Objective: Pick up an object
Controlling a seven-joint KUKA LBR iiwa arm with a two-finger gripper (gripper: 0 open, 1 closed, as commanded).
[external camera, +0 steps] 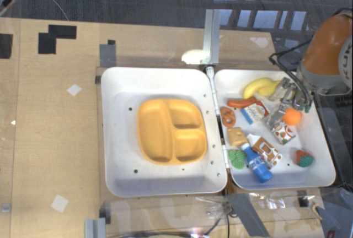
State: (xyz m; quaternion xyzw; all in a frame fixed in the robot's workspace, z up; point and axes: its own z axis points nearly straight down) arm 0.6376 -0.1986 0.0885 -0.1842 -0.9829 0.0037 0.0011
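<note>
The right bin (325,146) holds several toy foods. A yellow banana (259,87) lies at the back, with a red sausage (242,103) and a pretzel (227,116) in front of it. An orange ball (293,117) rests beside a strawberry-print carton (283,133). A blue-and-white box (252,114), a tan cracker (237,136), a green piece (237,159), a blue bottle (258,167), an orange-and-white box (267,151) and a strawberry (303,158) lie nearer the front. My gripper (282,107) hangs low over the back of this bin, just left of the orange ball.
A yellow divided plate (170,130) sits in the left bin (118,121). A metal post (212,33) stands behind the divider between the bins. The arm's orange band (325,49) looms over the right bin's back corner.
</note>
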